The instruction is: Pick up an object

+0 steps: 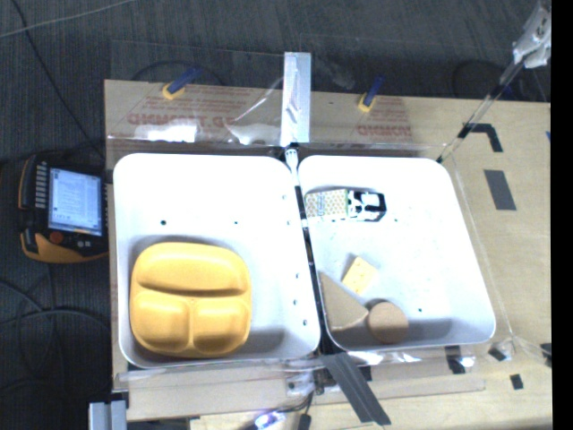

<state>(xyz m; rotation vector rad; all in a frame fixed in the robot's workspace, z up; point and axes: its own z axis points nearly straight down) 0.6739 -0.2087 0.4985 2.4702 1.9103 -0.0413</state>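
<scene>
Two white bins sit side by side mid-frame, and there is plenty to choose from. In the left bin (pixel 179 173), lower left of the frame, lies a big yellow moulded block (pixel 190 296), rounded and lobed, filling most of that bin's lower half. In the right bin (pixel 430 204) the candidates are smaller: a patterned flat packet (pixel 345 204) near the top edge, just beside the divider; a pale yellow cracker-like square (pixel 359 274) lower down; and below it a brown wedge (pixel 344 307) with a tan round piece (pixel 388 319) just beside it, tucked toward the bottom wall.

At the far upper right of the frame only a sliver of pale hardware (pixel 535 34) pokes in, well apart from both bins. Whether it is the gripper, and whether it stands apart or together, I cannot tell.

Now the risks, as I read them. The yellow block looks too broad and smooth for a two-finger pinch; a grab there may slip off the rounded top. The packet lies flat, so fingers could scrape the floor and close on nothing. The wedge and round piece crowd each other and the wall, inviting a nudge instead of a grip.
</scene>
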